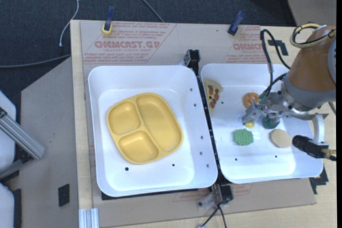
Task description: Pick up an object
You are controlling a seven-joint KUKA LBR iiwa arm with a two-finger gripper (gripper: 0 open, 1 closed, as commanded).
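In the right bin (pixel 278 165) lie several small toy foods. A pizza slice (pixel 213 94) rests by the left wall, with an orange piece (pixel 250 99) to its right. Nearer the front are a round green piece (pixel 243 137) and a beige piece (pixel 280 139). My gripper (pixel 261 117) hangs low over the middle of this bin, between the orange piece and the beige one and just up and right of the green round piece. A small dark green thing (pixel 267 123) shows right at the gripper's tip; whether it is held is unclear.
The left bin (pixel 107 168) holds a yellow divided plate (pixel 144 127). A black divider clamp (pixel 192 57) sits between the bins at the back. Two blue clamps (pixel 109 13) (pixel 235 23) stand on the bench's far edge. The arm's grey body (pixel 312 77) covers the right bin's back right corner.
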